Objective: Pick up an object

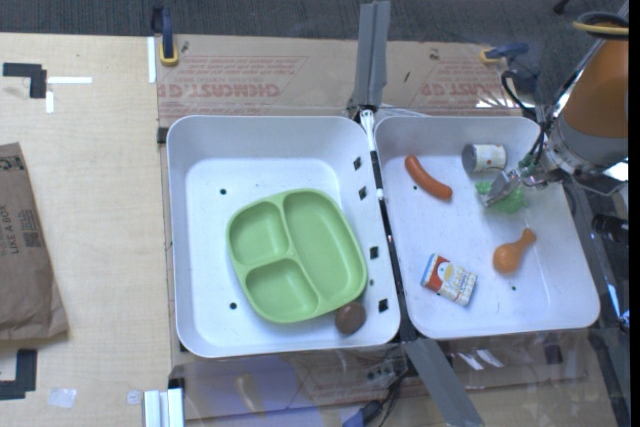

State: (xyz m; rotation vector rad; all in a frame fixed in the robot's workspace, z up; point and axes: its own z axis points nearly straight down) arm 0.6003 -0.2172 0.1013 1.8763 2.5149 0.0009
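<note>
fingers (497, 194) down on the green object (510, 198) in the right bin (590, 305); open or closed, cannot tell. hot dog (428, 177), can (485, 157), drumstick (512, 252) and small carton (449, 279) lie around it.

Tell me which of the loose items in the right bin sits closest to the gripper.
The green item, right at the gripper. The small can, sausage, orange drumstick and carton lie farther off.

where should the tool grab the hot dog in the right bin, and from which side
Grab the hot dog across its narrow middle, coming straight down from above. It lies flat and apart from the other items, running diagonally, so the fingers should close across its width, not along its length.
</note>
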